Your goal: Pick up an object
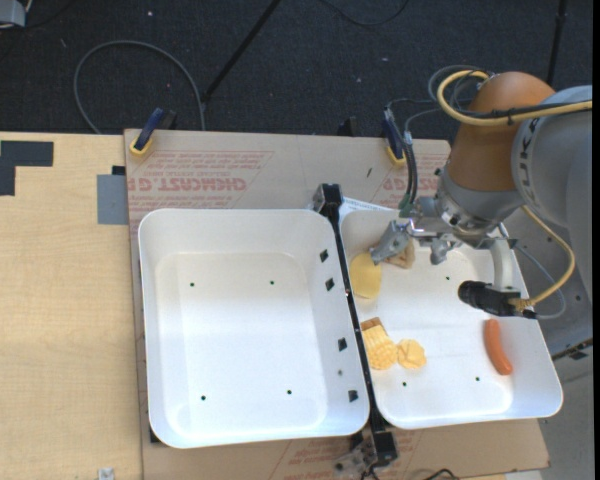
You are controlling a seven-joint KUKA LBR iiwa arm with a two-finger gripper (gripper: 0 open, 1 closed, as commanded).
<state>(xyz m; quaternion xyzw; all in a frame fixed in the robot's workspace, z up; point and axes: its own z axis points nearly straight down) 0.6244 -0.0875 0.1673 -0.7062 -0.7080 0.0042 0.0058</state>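
Front edge: cardboard sheet (310, 168) shows below the two bins, its printed side up, and runs back under both of them.
Left bin (240, 328): white, shallow, lying beside the right bin, the two touching along a black divider strip (342, 308).
Right bin (460, 388): white, holding all the loose items.
Sausage (497, 347): orange-red, near the right wall of the right bin; long axis runs roughly near to far, tilted a little, near end toward the bin's right corner.
Corn piece (378, 345): yellow, ridged, close to the divider in the right bin; long axis slanted, far end toward the divider.
Round yellow piece (411, 354): just beside the corn piece on its right, touching or nearly so.
Pale yellow lump (365, 275): farther back by the divider, upright oval.
Brown piece (403, 256): small, just behind the lump, under the gripper.
Gripper (412, 240): low over the far part of the right bin, above the brown piece; whether the fingers are apart or closed cannot be told.
Arm (500, 138): grey with orange band, entering from the right.
Clamps (150, 131): blue and yellow, at the cardboard's far edge.
Bench (50, 318): light wood, left of the bins.
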